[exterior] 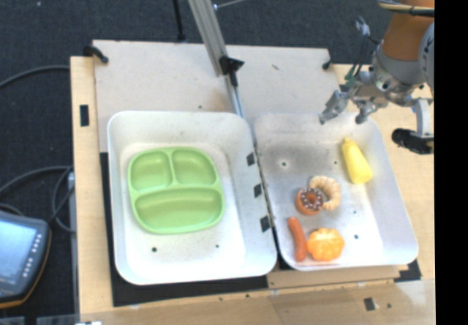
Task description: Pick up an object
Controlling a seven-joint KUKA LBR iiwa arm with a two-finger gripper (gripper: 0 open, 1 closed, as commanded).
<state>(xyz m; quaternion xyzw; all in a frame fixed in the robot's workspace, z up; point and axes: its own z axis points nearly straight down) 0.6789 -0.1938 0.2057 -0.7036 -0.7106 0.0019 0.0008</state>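
Gripper (344,113) above right bin's (387,243) far edge, jaws spread, gripping nothing. Yellow object (356,161) beneath: long axis near-to-far, slightly tilted. No legible writing.

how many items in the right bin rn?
4. Yellow piece near the right wall, donut mid-bin, carrot at the front by the left wall, orange beside it. Nothing looks hidden.

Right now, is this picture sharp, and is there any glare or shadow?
Camera view: soft and grainy, fine detail lost; even light, no strong glare on the right bin; a grey smudge darkens its floor; the gripper looks slightly blurred.
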